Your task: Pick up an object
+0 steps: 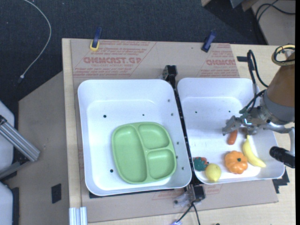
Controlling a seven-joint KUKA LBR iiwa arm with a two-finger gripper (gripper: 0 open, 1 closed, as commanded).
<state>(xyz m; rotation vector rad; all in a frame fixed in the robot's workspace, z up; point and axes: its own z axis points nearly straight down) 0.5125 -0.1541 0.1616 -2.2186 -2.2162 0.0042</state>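
A workbench seen from above at a slant, carrying two shallow white bins side by side. The left bin (93, 102) holds a pale green divided plate (143, 152) with three compartments, lying flat and bare. The right bin (211, 97) holds a small group of toy foods near its front and right side: an orange carrot (232, 137), a yellow banana (252, 154), an orange pumpkin (236, 162), a yellow lemon (213, 172) and a small red and teal piece (200, 163) (too small to identify) beside the lemon.

The grey arm with its orange band reaches in from the right, and its gripper (237, 124) sits low over the right bin, just above the carrot. The metal fingers (230, 126) appear spread apart, with the top of the carrot at or just under them; whether they touch it cannot be told from this angle.

Judging by this layout, the pick is at its approach stage. The carrot seems the likely target and lies on the bin floor, not lifted. Closing on it and raising it clear are left to do. The banana lies just beside the carrot and could get nudged.
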